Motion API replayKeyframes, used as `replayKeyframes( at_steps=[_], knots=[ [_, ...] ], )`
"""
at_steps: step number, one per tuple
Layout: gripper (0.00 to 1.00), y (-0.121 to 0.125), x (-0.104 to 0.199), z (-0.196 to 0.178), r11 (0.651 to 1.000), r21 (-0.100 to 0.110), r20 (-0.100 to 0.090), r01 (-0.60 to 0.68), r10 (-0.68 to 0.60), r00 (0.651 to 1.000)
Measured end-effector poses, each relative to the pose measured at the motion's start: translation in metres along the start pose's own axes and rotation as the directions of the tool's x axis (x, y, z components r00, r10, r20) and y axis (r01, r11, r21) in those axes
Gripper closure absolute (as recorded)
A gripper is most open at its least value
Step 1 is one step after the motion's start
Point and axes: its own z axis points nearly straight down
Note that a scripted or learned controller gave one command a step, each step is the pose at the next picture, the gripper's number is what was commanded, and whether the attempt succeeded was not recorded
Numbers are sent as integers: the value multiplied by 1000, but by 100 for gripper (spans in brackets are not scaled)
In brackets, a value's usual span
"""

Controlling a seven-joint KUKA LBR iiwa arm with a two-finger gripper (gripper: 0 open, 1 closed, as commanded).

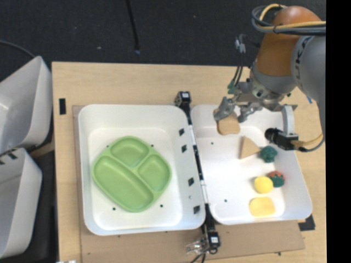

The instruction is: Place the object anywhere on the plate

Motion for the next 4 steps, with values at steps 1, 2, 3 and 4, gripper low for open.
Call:
replayKeyframes(
  at_steps=[1,2,3,4],
  knots=[
    [100,-16,45,-11,1000,-1,-1,2,-2,1000],
    [100,-23,88,-9,1000,1,0,1,-1,1000],
    [100,-30,144,-11,1000,1,-2,3,-3,1000],
    [100,-44,190,-2,1000,1,0,2,-2,1000]
  ],
)
